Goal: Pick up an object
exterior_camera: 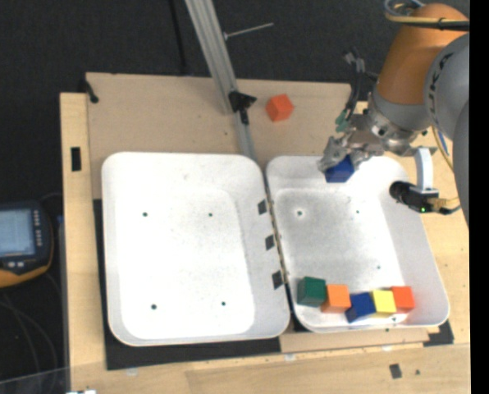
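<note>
While the jaws [340, 161] grip a blue block [340, 171] over the right bin's [409, 245] far rim, that bin's near edge holds green [312, 290], orange [338, 296], blue [361, 305], yellow [384, 301] and orange-red [403, 297] blocks. An orange cube [280, 108] sits on the tabletop [162, 113] beyond the bins.

No text, label, brand, number or sign can be read anywhere. The handheld pendant [11, 240] at the left edge has a lit screen, but whatever stands on it is too blurred to make out. The blocks, bins and arm carry no legible markings.
</note>
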`<state>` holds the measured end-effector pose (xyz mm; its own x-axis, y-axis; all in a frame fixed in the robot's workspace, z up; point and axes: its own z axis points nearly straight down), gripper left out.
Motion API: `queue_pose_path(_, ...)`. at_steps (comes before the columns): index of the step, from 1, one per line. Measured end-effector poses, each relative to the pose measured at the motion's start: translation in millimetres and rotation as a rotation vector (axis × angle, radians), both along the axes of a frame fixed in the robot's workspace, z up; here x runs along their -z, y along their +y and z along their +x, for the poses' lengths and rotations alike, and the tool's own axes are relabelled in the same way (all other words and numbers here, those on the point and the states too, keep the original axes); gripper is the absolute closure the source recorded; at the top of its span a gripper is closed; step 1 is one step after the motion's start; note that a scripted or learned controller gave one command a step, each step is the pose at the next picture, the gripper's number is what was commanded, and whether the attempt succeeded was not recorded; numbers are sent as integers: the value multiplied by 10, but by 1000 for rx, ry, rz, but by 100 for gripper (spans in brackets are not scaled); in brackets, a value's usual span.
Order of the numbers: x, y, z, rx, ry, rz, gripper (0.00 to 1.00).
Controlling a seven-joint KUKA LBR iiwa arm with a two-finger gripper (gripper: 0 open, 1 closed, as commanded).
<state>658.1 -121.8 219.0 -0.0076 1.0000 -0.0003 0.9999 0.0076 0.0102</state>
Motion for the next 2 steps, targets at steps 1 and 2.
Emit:
queue_pose_path(1,235,669,-292,0,12,2,100)
queue_pose_path(2,224,1463,130,-2,7,3,100)
